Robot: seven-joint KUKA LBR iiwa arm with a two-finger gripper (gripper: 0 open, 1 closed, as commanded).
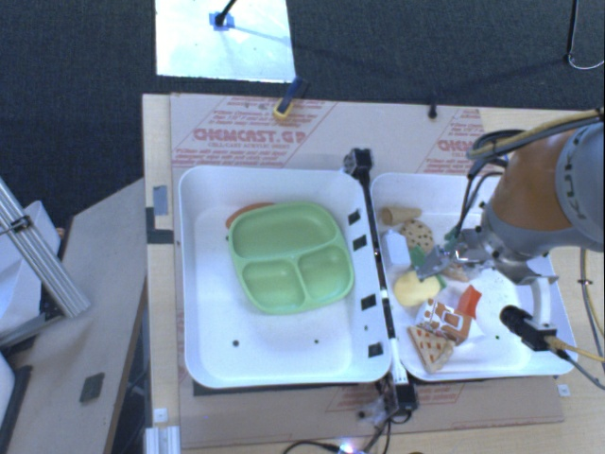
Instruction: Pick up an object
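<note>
Gripper (442,258) down in the right bin (543,353), among the toy food.

Fingers too blurry to call open or closed. Yellow lemon-like piece (413,289) just below-left of them, waffle wedge (431,349) further down. Green divided plate (289,256) over in the left bin (210,348).

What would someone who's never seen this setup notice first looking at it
Most likely the green divided plate, lying big and bright in the left bin. Next, the grey and orange arm reaching in from the right, its gripper low over the right bin. There a cluster of small toy foods lies, among them a yellow piece and a waffle-patterned wedge.
</note>
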